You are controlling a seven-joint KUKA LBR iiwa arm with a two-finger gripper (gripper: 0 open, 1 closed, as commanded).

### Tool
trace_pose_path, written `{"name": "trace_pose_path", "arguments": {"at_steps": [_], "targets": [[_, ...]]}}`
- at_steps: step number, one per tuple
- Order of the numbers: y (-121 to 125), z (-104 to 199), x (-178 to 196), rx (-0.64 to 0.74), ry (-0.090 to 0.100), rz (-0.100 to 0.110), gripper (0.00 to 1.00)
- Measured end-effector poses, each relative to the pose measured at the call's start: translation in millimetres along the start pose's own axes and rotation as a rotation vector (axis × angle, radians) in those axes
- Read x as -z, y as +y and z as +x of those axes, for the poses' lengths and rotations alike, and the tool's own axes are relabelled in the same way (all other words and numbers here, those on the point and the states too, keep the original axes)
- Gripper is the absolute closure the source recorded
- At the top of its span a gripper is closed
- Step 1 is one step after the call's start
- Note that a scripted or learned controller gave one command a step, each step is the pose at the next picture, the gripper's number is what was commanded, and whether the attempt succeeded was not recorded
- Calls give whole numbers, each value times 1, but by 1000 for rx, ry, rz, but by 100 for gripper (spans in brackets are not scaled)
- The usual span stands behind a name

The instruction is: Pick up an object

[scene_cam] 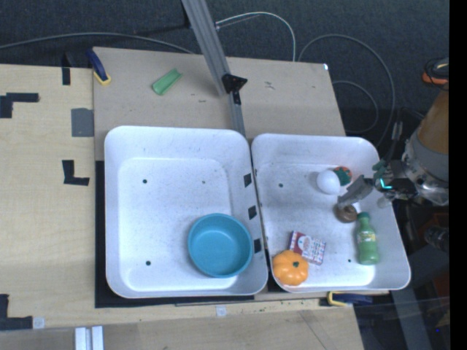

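White bins (175,141) sit side by side on the desk (292,100), and the jaws (357,189) are poking in from the right edge of the frame, over the upper right part of the right-hand bin. Honestly can't tell if they're open or closed, that whole end is a grey blur from this angle, and nothing visibly sits between them.

If I had to guess the target, it's one of the things crowded right under the tool: a white ball (328,181) with something small and orange-green (342,173) touching its right side, and a little brown round thing (346,212) just below. To do this well I'd drop straight down over one item and centre on it before squeezing, since the ball looks smooth and will likely roll off to the side if it's caught off-centre.

Other options in that bin: a green bottle (367,240) lying near the right wall, a red and white packet (308,247) lower middle, and an orange pumpkin-looking thing (290,267) against the bottom rim. The left bin holds a blue bowl (219,244) in its lower right corner.
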State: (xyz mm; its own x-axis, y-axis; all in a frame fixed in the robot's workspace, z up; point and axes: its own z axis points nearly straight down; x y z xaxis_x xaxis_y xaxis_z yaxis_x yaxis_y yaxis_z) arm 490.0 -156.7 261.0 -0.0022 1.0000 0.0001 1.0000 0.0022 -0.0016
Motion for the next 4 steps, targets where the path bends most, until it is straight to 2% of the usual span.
{"name": "trace_pose_path", "arguments": {"at_steps": [2, 3, 4], "targets": [[12, 11, -112, -1, 2, 6, 0], [15, 10, -160, -5, -2, -8, 0], [15, 10, -149, -2, -3, -10, 100]]}}
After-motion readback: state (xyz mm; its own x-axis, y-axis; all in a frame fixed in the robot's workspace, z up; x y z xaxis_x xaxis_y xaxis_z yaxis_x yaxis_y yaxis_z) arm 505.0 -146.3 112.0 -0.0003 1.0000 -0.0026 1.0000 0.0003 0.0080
